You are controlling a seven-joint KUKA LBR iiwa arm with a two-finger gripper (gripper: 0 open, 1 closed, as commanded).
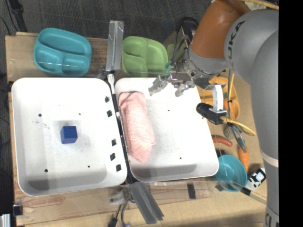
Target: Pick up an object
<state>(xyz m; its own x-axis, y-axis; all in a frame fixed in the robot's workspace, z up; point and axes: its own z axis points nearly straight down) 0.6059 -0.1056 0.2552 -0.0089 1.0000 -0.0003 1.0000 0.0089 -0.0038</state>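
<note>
A rolled pink towel [136, 125] lies along the left side of the right bin [189, 141]. A small blue cube [69, 134] sits in the left bin [33, 98], near its middle. My gripper [167, 86] hangs over the far edge of the right bin, up and to the right of the towel's far end. Its two fingers are spread apart with nothing between them.
A teal tray [62, 51] and a green tray [144, 56] rest on the bench behind the bins. To the right of the right bin are a teal bowl [231, 171], an orange dish [230, 103] and several small tools. My arm covers the right side.
</note>
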